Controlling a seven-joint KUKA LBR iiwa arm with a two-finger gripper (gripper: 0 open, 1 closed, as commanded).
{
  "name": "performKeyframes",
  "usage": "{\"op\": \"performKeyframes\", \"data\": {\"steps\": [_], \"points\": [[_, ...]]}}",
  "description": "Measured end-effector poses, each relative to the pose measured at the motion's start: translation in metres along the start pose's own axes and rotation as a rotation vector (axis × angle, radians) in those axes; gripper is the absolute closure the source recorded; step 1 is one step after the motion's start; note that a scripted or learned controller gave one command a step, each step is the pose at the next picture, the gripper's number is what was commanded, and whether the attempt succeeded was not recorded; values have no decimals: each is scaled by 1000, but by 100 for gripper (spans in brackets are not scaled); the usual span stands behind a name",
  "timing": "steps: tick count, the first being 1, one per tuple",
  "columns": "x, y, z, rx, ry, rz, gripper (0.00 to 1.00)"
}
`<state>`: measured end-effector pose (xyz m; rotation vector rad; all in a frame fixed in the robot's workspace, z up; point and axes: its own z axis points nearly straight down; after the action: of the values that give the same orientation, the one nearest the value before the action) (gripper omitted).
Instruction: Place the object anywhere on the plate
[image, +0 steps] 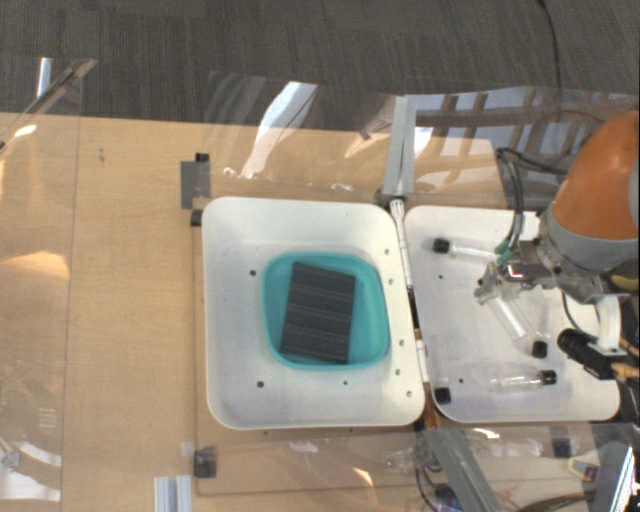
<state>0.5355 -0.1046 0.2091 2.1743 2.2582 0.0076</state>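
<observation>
Partly cropped arm (600, 190), dark block (319, 311) on plate (372, 335)

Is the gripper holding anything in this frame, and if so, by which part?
Nothing is held. The dark ribbed block lies flat on the teal plate in the left bin, while the gripper is over the right bin.

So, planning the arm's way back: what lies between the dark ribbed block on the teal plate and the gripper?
In the camera view: the left bin's white floor, then the seam where the bins meet.
</observation>
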Motion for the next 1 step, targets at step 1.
{"op": "performKeyframes", "data": {"steps": [1], "points": [[62,36,24,2,1,-203,100]]}}
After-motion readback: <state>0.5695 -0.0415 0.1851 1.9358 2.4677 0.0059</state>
